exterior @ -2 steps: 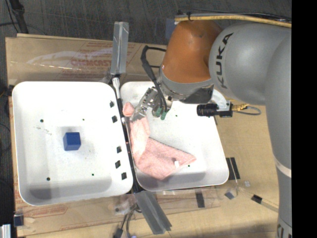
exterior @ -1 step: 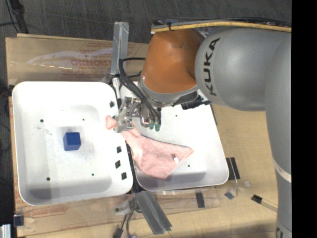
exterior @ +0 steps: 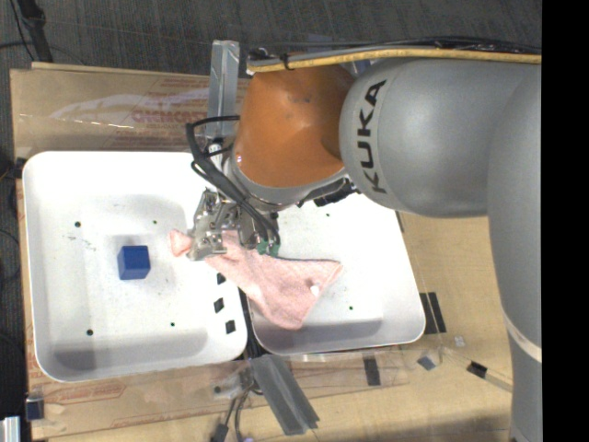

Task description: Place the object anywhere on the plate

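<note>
The cloth [exterior: 281, 284] was pink, the cube [exterior: 133, 261] in the left bin [exterior: 55, 247] blue; both bins were white, the arm [exterior: 442, 145] grey with an orange band [exterior: 285, 127].

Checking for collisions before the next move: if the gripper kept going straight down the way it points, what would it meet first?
Probably the pink cloth bunched under the gripper, then the white bin floor near the seam. The blue cube sits well off that line. Depth is unclear.

A cube [exterior: 133, 261] sits in the left bin [exterior: 55, 201], while a cloth [exterior: 276, 284] drapes over the shared rims into the right bin [exterior: 396, 311] (both on the counter [exterior: 442, 274]).
</note>
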